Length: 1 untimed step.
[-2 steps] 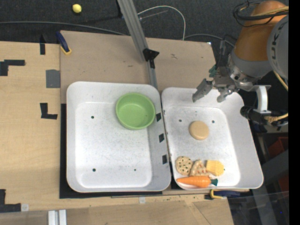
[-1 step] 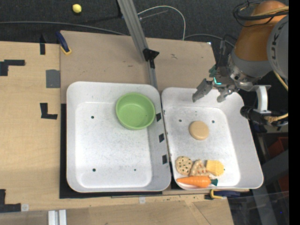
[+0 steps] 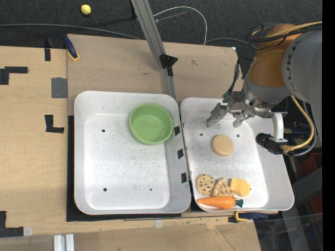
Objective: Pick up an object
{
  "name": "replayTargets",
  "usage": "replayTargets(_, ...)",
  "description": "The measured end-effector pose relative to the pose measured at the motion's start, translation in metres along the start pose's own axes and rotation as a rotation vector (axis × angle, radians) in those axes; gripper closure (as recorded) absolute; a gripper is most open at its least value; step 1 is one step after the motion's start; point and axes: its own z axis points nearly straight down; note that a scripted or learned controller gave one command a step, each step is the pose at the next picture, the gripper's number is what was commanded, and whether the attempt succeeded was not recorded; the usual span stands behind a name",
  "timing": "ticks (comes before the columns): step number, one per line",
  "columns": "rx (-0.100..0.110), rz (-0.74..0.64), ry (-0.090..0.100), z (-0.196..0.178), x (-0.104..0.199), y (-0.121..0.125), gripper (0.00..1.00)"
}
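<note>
Risk at this moment comes mostly from the position of the hand [image 3: 226, 115]. It hangs over the upper part of the right bin [image 3: 272, 192], its two fingers spread apart and with nothing between them. The nearest candidate, a round tan cookie-like piece [image 3: 222, 145], lies just below the hand in the frame, alone on the white floor of this bin. It looks low and flat, so I judge that the fingers could slide over its top or push it away if they come down not centred on it.

Lower in the same bin a small group lies close together: a spotted cookie [image 3: 204, 183], a yellow piece [image 3: 239, 186] and a toy carrot [image 3: 219, 203] beside the lower wall. A try there could catch two things at once, or the fingers could hit the wall.

In the left bin [image 3: 86, 140] a green bowl [image 3: 151, 123] sits in the upper right part, near the divider. Its wide rim seems hard to grip, and it is farther from the hand.
</note>
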Motion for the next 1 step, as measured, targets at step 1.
replayTargets(1, 0.001, 0.001, 0.000, 0.0626, -0.0059, -0.0011, 0.00)
